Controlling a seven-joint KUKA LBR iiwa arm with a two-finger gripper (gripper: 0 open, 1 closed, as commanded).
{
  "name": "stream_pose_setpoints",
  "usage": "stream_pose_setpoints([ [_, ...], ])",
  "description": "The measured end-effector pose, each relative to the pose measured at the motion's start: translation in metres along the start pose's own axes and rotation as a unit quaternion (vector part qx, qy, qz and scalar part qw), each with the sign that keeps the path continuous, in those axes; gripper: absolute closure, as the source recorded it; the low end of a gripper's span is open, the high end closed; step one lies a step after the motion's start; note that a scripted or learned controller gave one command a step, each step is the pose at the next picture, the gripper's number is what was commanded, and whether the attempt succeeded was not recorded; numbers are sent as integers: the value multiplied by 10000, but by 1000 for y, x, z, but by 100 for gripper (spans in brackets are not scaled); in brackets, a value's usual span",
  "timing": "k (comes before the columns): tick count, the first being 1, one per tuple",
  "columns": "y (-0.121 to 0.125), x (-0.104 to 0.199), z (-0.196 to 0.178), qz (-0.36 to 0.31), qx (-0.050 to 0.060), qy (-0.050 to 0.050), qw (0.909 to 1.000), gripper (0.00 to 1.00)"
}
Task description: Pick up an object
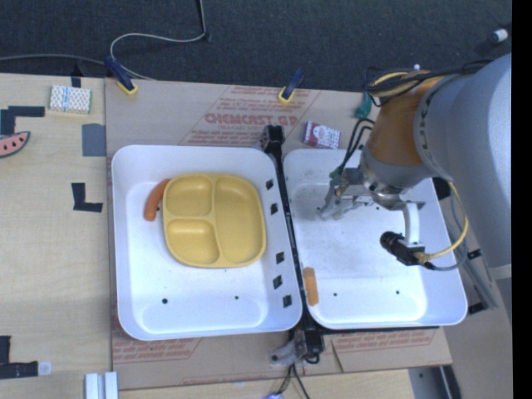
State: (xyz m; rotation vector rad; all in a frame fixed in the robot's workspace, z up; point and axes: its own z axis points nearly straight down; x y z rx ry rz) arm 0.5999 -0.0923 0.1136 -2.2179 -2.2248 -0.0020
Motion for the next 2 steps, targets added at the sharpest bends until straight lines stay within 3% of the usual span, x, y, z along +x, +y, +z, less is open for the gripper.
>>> stream_pose_setpoints([
  [1, 0, 0, 0, 1, 1, 0, 10000, 0],
  [2, 2, -2, 28, 11, 8, -9, 10000, 0],
])
